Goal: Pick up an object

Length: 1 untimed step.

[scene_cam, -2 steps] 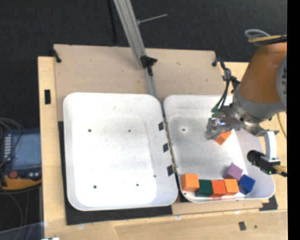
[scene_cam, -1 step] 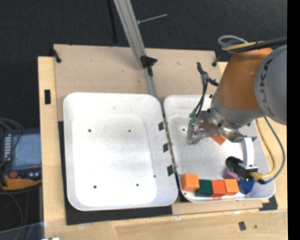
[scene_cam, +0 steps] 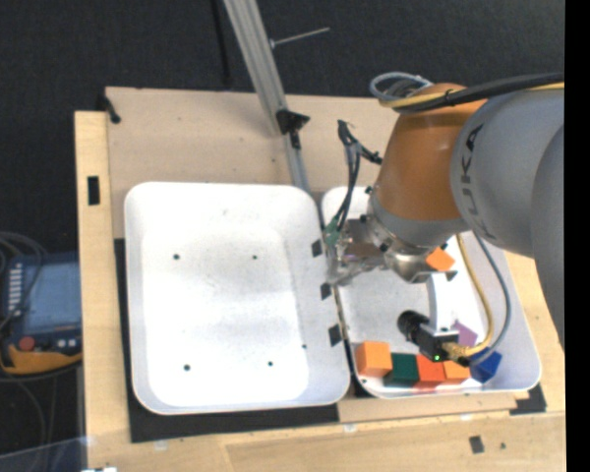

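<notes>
My gripper point(scene_cam: 352, 256) hangs over the left part of the right bin point(scene_cam: 516, 386), close to the wall it shares with the left bin; the grey arm and its orange band cover much of that bin. Along the near wall lie an orange block point(scene_cam: 376, 357), a green block point(scene_cam: 404, 369), a red-orange block point(scene_cam: 429, 379), a small orange piece point(scene_cam: 456, 370) and a blue block point(scene_cam: 486, 366). A purple piece point(scene_cam: 464, 334) lies just behind them. Another orange piece point(scene_cam: 440, 261) peeks out beside the wrist. Nothing can be seen held in the gripper.
The left bin point(scene_cam: 216, 293) is bare white with a few dark specks. A slanted metal rail point(scene_cam: 261, 62) rises behind the bins. A blue device with cables point(scene_cam: 39, 303) sits off the bench's left edge.
</notes>
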Tool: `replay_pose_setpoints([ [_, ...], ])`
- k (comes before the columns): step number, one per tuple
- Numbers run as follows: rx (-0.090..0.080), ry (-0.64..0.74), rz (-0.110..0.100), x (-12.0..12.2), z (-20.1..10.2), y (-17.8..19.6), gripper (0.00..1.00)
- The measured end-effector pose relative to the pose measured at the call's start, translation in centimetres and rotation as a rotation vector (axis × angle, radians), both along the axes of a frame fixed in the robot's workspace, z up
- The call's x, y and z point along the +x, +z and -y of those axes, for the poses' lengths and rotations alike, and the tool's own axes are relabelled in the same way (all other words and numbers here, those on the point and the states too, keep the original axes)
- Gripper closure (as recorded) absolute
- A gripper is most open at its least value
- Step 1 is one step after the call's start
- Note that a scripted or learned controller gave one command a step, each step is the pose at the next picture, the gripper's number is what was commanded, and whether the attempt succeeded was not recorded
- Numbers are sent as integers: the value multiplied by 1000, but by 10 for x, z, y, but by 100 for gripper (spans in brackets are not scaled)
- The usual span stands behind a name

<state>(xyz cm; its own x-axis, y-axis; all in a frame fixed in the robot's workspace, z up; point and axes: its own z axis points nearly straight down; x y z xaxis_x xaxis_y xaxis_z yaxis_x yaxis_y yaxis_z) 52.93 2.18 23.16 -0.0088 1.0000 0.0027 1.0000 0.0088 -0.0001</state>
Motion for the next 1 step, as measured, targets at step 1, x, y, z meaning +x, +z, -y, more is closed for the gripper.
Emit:
replay_pose_setpoints([
  [1, -1, -2, -1, -11, -47, -6, 100],
])
